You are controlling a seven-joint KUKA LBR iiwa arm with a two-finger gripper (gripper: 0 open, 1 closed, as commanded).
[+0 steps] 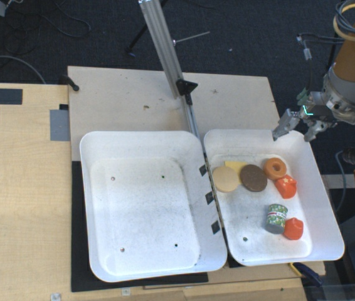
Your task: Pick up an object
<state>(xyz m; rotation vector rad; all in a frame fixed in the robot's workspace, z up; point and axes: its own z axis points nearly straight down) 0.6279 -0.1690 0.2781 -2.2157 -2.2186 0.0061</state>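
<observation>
Dark floor strewn with cables surrounds the surface (240, 89), a pale board carrying two shallow white bins. From the fixed overhead camera, the left bin (102, 146) lies beside the right bin (318, 168), which holds a small cluster: a tan disc (226, 179) touching a dark brown disc (253, 178), a yellow piece (233, 165) peeking from behind them, an orange ring (275, 167), a red piece (286, 187), a green-labelled can (276, 218) and another red piece (293, 229). The claw (295, 127) hovers over the right bin's far rim, fingers spread and grasping nothing. The can looks stiff, light and smooth-sided, likely to roll; pinching across its round body seems safest
</observation>
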